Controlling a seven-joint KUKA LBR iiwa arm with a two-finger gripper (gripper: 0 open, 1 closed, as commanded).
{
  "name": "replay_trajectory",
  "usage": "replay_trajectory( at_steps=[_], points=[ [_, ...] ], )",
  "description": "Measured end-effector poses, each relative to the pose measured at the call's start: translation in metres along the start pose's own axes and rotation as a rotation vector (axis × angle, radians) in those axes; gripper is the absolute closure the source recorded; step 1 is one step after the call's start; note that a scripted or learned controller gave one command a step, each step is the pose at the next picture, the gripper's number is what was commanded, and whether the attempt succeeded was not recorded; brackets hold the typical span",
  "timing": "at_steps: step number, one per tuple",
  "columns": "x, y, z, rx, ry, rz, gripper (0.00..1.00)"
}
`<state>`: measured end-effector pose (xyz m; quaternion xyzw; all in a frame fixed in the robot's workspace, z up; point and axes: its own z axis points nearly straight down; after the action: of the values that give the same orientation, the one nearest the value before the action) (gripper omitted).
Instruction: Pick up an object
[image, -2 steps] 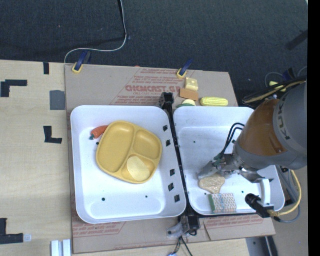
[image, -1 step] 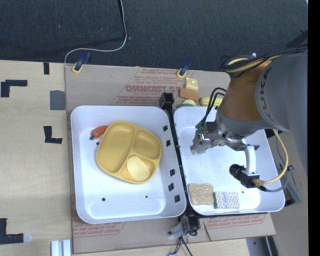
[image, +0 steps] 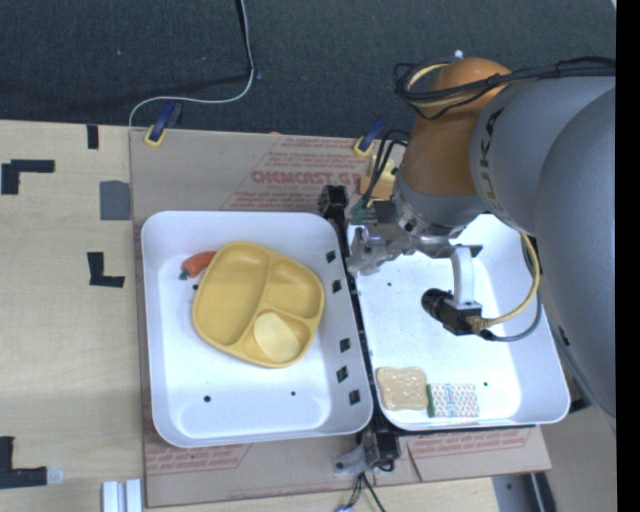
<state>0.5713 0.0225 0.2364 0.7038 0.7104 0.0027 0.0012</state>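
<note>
Camera view: gripper sits low at the right bin's upper left corner; its opening and contents cannot be told. Nearest candidates, a sponge and cloth, lie apart. Judged approach stage; repositioning needed.

The yellow plate hides most of an orange item, and the arm runs off the right edge.

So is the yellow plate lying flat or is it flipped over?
Right side up. The yellow plate rests in the left bin with its compartments facing up, and a pale round piece sits in one.
</note>
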Motion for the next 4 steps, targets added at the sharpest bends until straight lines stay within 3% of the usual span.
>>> replay_trajectory(
  at_steps=[1,2,3,4],
  points=[
    [-0.031,-0.039,-0.018,0.007,-0.002,0.01,1.0],
    [-0.076,-0.012,-0.025,0.005,-0.004,0.011,1.0],
    [-0.14,0.014,-0.028,0.005,-0.006,0.013,1.0],
    [-0.136,0.014,-0.028,0.006,-0.004,0.009,0.0]
  ],
)
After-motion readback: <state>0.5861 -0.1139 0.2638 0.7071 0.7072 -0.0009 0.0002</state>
